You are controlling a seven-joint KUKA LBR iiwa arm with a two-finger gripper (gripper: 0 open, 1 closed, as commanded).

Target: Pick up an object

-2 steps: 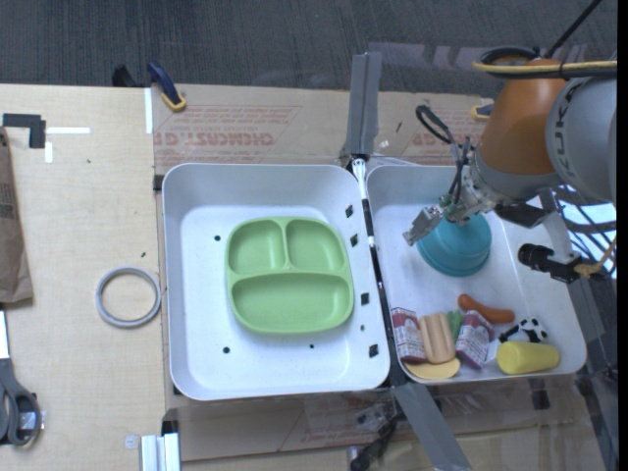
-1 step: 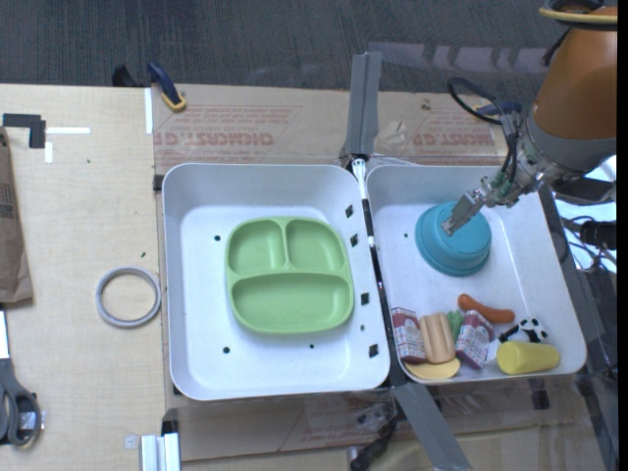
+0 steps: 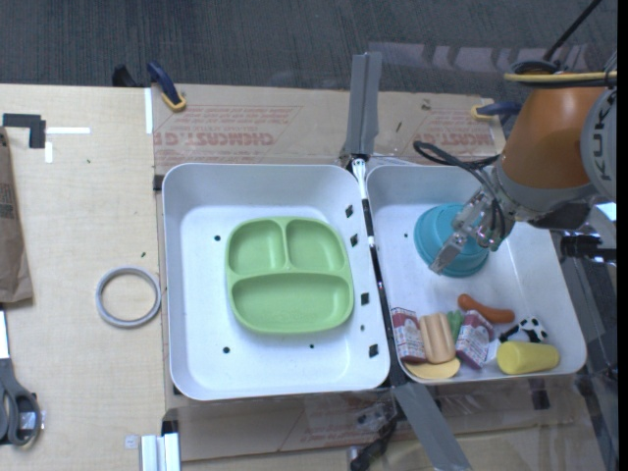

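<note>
The right bin (image 3: 549,263) holds a teal bowl (image 3: 439,235) at its middle left. My gripper (image 3: 466,251) hangs right over that bowl, open, with one finger at the bowl's front left and the other on its right side; nothing sits between them. Along the bin's front edge lie an orange sausage-shaped piece (image 3: 486,309), a yellow cylinder (image 3: 527,358), a small black-and-white ball (image 3: 532,330), two red-and-white packets (image 3: 407,334), a tan block (image 3: 439,336) and a yellow slice (image 3: 432,369). The arm covers the bowl's right part.
The left bin (image 3: 186,263) holds a green divided plate (image 3: 289,273). A grey ring (image 3: 129,295) lies on the bench to the left of the bins. A metal divider (image 3: 365,116) stands between the bins at the back. Blue clamps (image 3: 167,84) grip the cardboard.
</note>
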